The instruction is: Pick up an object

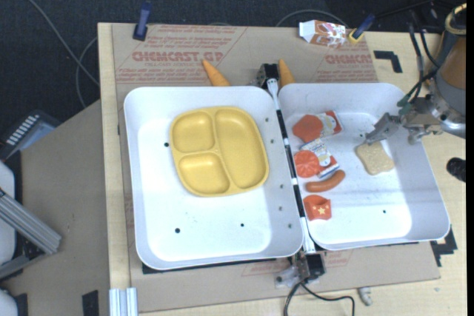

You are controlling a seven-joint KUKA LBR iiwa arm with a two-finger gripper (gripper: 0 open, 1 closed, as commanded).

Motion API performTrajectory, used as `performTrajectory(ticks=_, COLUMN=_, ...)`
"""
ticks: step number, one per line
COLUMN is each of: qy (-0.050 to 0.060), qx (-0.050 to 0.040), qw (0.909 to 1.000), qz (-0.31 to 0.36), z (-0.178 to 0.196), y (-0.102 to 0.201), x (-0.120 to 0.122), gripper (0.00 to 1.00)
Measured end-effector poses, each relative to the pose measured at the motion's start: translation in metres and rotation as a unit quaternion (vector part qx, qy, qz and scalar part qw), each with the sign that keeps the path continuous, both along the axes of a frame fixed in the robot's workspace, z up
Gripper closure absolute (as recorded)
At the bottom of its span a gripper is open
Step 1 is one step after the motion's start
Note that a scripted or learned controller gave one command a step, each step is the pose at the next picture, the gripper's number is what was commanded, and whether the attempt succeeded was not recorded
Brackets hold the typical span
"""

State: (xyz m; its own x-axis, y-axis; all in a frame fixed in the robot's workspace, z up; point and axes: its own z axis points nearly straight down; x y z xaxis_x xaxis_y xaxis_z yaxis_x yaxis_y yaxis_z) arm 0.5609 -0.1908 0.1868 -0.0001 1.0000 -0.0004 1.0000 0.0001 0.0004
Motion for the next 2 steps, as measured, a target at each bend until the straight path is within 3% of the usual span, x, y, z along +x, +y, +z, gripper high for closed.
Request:
performTrajectory(ticks=1, qy=0.002, qx=0.002, qw=1.0, qz=0.001, z=-0.084, y=0.082, x=0.044, gripper=0.0)
performTrajectory(ticks=2, qy=0.0, qx=-0.0003, qw=1.0, qz=0.001, z=-0.102, y=0.068, x=0.106, gripper=0.0)
